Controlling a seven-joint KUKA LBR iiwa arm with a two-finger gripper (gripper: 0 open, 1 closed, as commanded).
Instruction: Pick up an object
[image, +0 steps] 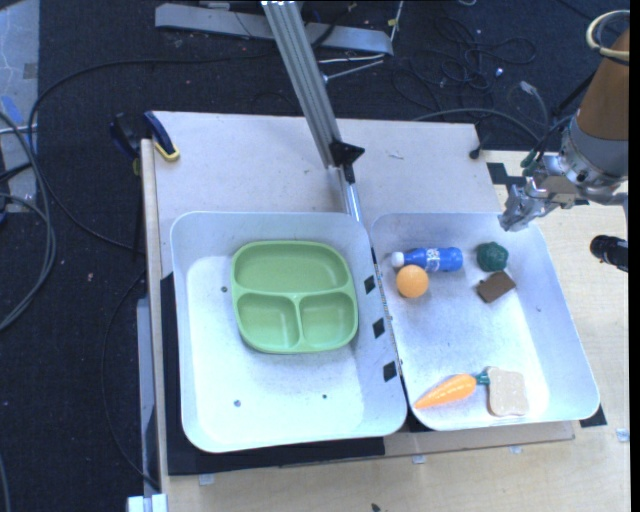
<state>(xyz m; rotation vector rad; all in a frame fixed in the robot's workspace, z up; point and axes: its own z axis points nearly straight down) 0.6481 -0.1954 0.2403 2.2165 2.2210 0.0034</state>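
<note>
While the arm (605, 110) reaches in from three o'clock, its gripper (520, 212) hangs over the upper right rim of the right bin (560, 330), gripping nothing; whether it is released or clenched cannot be told. Inside that bin, a blue bottle (432, 259) lies at eleven o'clock with an orange ball (412, 282) touching it just below. A dark green ball (491, 256) sits at one o'clock, a brown block (495, 287) just under it. A carrot (447, 390) and a pale slice of bread (507, 392) lie at six o'clock. The left bin (200, 400) holds a green divided plate (295, 296).
</note>
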